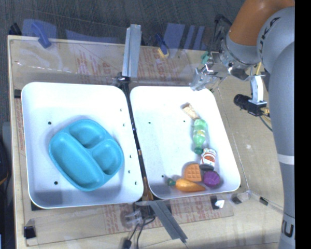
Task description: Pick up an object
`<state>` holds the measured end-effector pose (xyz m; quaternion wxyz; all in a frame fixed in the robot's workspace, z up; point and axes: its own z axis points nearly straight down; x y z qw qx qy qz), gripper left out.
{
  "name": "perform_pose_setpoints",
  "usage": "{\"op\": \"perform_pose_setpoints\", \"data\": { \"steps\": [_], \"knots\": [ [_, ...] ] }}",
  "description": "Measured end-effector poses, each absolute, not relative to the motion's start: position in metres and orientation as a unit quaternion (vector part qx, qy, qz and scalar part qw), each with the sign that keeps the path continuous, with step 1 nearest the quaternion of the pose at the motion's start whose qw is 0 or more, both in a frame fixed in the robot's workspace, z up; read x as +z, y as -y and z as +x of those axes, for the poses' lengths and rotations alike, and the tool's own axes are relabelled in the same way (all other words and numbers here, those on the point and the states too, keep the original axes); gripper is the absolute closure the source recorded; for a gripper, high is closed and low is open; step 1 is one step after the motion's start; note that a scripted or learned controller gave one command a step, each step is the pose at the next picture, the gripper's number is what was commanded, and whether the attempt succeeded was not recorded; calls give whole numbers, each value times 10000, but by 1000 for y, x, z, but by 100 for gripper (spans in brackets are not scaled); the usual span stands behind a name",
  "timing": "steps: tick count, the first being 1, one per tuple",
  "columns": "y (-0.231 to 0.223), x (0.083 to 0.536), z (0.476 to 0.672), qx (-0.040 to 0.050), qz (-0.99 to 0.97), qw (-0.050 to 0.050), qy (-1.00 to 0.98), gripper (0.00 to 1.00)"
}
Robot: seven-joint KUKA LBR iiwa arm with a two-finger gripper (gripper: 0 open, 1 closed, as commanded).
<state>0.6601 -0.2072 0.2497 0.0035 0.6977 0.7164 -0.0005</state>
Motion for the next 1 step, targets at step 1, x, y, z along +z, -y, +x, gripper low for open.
{"op": "perform_pose_setpoints", "data": {
  "steps": [1],
  "knots": [
    [174, 286, 654, 3, 7043, 10, -7099, 100]
  ]
}}
